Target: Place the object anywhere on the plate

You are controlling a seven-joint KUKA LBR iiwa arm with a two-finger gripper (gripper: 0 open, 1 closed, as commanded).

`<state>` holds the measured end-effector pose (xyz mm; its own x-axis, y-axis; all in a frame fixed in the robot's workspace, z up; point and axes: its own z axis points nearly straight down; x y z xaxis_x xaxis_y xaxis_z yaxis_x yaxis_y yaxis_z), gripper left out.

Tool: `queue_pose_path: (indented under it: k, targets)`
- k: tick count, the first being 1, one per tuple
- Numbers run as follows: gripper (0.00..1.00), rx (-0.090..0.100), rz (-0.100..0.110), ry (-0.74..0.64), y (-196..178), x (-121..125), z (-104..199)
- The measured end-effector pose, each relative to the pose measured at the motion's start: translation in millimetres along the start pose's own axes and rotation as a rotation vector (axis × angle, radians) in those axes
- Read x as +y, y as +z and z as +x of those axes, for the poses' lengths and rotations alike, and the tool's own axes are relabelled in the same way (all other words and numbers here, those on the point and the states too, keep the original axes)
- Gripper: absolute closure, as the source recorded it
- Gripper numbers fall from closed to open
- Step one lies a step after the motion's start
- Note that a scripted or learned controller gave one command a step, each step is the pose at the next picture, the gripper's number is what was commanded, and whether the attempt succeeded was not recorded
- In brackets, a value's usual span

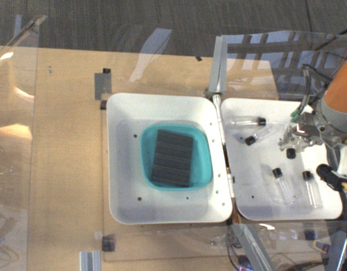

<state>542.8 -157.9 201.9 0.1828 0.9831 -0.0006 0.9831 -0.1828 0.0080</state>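
Teal plate (176, 157) centred in the left bin (122, 151), bare white floor between its rim and the bin walls on every side. Dark grey ribbed block (173, 157) lying flat on the plate, inside its rim. Right of the plate, past the shared bin walls, the right bin (258, 202), with several clear black-capped vials (247, 121) scattered and open floor at its near-left corner. Gripper (300, 137) low over that bin's far right part, near two vials; grip state impossible to tell.

Bright overhead light is glaring off the two shallow white bins (123, 151); pale reflections are streaking the clear panel (15, 95) at left, softening detail.
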Motion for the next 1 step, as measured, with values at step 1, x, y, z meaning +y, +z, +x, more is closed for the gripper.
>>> queue_pose_path:
  k: [1]
  targets:
    - [1.0,0.002,-0.001,-0.186,-25.3,-9.4,97.3]
